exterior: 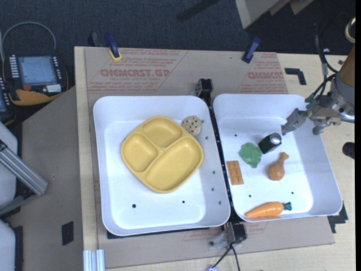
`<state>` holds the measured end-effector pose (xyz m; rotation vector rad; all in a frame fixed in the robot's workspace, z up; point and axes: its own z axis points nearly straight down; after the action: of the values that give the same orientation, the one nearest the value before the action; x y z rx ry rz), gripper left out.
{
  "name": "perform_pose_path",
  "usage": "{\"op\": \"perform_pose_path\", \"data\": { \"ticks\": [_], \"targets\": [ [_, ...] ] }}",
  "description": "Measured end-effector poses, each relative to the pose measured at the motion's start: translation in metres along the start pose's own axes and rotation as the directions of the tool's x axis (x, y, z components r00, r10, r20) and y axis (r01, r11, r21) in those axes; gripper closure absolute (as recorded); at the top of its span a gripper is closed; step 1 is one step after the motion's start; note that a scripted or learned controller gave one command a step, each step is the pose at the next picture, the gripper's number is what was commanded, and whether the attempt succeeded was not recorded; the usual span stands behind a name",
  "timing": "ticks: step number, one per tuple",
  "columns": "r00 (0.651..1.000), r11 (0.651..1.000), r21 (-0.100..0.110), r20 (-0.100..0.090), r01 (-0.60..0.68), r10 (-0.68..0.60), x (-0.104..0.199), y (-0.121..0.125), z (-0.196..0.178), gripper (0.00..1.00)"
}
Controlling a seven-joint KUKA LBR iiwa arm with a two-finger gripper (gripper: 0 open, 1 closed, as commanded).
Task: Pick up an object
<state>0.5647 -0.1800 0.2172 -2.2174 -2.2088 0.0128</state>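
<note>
The gripper (305,120), its fingers spread apart and holding nothing, is hovering over the right bin's (327,176) far-right corner, apparently readying a descent toward the black cylinder (270,142).

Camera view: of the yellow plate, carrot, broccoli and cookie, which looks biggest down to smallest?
1. Yellow plate, by far.
2. Carrot.
3. Broccoli and cookie look close in size; broccoli perhaps slightly larger, but I would not rank them firmly.
</note>
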Motion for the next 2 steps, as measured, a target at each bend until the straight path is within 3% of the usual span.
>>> {"op": "perform_pose_path", "data": {
  "ticks": [1, 2],
  "targets": [
    [1.0, 1.0, -0.015, 0.003, 0.004, -0.004, 0.001, 0.003, -0.008, 0.0],
    [1.0, 1.0, -0.012, 0.002, 0.004, -0.004, -0.001, -0.004, 0.036, 0.0]
  ]
}}
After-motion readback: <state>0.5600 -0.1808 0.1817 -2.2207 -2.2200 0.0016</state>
